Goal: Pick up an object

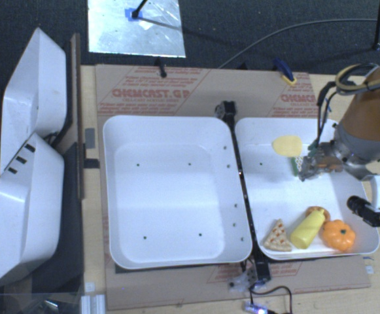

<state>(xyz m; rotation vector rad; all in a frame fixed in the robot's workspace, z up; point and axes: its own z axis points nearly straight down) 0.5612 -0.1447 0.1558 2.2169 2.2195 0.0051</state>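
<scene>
The light is even and fairly bright, seemingly from overhead, so the two white bins (176, 188) look almost washed out and shadows stay soft and faint along their inner walls. A foil sheet (136, 18) at the top throws back patchy glare. The picture is slightly soft and grainy, with the dark floor (19, 5) noisy and the arm (366, 120) at the right edge a little blurred.

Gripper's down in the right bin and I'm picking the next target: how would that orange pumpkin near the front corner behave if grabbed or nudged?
The pumpkin looks round and squat, so it may roll or scoot if nudged. Its glossy, smooth-looking surface could slip between fingers. It looks like a toy, probably light. It sits close beside the yellow bottle and the bin wall, leaving little room.
</scene>
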